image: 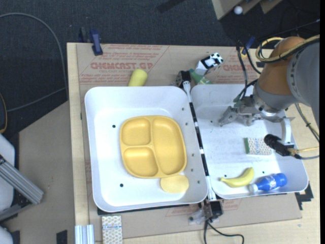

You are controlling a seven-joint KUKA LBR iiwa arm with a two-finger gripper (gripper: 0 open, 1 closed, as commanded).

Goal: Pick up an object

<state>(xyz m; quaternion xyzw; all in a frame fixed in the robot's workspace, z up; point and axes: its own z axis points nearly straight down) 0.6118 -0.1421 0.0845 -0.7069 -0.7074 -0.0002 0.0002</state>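
Camera view: gripper [234, 116] sits low in the right bin [223, 98], jaw state unreadable, nothing visibly held; banana [237, 178] and blue bottle [269, 182] lie untouched near the front edge, so the pick isn't done.

Prob. robotics lab: arm [299, 70], bins [101, 136], loose cables [30, 22].

A: Where is there open floor in the right white bin [203, 98]?

B: In its middle and left part. The yellow plastic banana [238, 178] and blue bottle [269, 182] crowd the near edge; a small green-and-white packet [256, 146] lies right.

A: And the left white bin [96, 136]?

B: The yellow divided plastic plate [152, 146] fills its centre, with a pale yellow round disc [174, 183] touching it.
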